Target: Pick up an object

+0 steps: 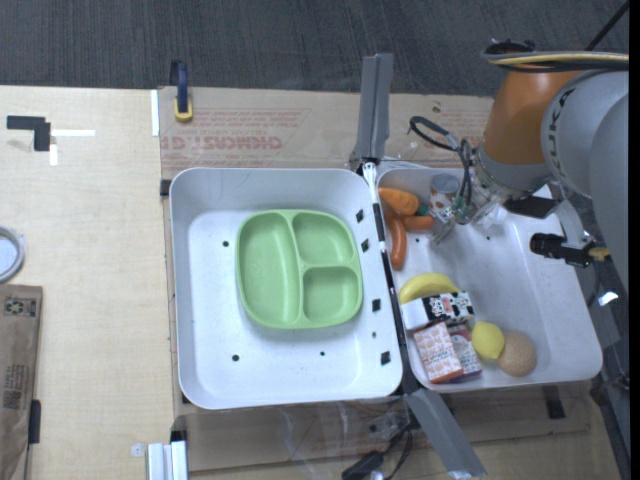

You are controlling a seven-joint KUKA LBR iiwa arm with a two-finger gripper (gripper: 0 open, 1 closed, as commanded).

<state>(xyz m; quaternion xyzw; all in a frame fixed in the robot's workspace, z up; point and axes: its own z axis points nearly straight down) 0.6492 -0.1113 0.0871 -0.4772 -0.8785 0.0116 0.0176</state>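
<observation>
Care is called for as the gripper (452, 211), its state not discernible, is positioned just right of the carrots (398, 201) at the right bin's (560, 318) far corner; descent is best centred on one carrot.

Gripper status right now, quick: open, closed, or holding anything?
Gripper: cannot be told. It sits low at the far end of the right bin, next to the carrot; nothing is visibly held.

green tray (298, 268), white bins (200, 298), yellow banana (428, 287), orange carrot (399, 201)
</observation>
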